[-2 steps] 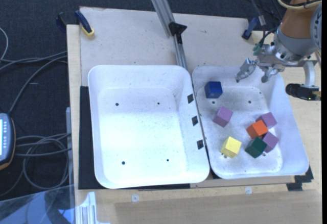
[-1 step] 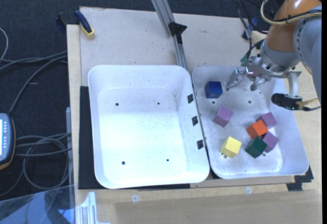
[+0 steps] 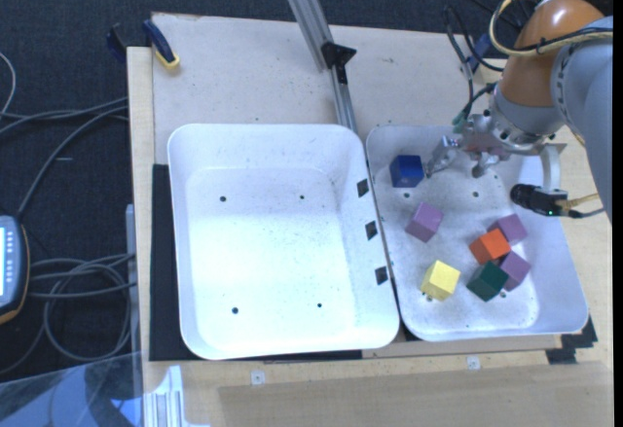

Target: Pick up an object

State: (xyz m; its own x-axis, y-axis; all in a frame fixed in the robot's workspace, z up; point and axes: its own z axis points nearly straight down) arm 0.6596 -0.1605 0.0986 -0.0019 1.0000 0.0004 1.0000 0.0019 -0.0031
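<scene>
Several small blocks lie in the right bin (image 3: 545, 313). A blue cube (image 3: 407, 170) sits at the bin's far left. Nearer the front are a purple block (image 3: 424, 221) and a yellow cube (image 3: 441, 280). An orange block (image 3: 490, 246), a green block (image 3: 487, 281) and two purple blocks (image 3: 513, 229) (image 3: 517, 267) cluster at the right. My gripper (image 3: 458, 160) hangs over the far part of this bin, just right of the blue cube. Its fingers are spread open with nothing between them.
The left bin (image 3: 185, 221) stands beside the right one. A slanted metal rail (image 3: 310, 7) runs from the top down to the gap between the bins. A yellow and blue clamp (image 3: 161, 44) lies at the bench's far left corner. Cables trail on the floor at the left.
</scene>
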